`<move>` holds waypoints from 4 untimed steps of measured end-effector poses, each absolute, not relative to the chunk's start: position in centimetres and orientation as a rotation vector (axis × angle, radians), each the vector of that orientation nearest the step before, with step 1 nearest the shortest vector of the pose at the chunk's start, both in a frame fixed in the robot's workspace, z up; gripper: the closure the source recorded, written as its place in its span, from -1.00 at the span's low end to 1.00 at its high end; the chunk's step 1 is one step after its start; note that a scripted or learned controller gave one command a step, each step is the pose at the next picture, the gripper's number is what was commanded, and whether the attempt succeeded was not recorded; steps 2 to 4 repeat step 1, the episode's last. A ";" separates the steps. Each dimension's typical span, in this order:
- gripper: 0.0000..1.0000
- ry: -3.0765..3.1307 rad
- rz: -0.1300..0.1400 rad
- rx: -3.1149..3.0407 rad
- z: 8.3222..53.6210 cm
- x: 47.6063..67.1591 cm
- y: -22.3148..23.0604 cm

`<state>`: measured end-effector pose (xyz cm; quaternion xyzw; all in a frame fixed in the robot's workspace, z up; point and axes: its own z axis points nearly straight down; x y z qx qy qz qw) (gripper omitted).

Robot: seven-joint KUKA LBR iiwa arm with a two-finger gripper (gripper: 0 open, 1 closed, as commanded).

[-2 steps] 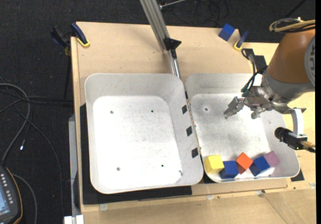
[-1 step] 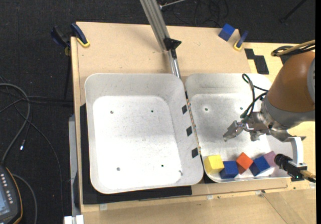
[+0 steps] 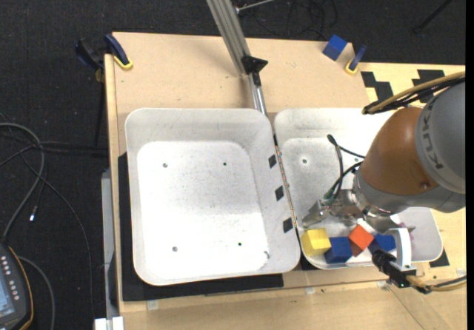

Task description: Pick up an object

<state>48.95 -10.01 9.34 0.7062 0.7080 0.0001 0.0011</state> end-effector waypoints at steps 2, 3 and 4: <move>-1.00 2.213 0.001 2.223 13.4 49.5 -14.1; -1.00 2.213 0.001 2.223 13.4 49.5 -14.1; -1.00 2.213 0.001 2.223 13.4 49.5 -14.1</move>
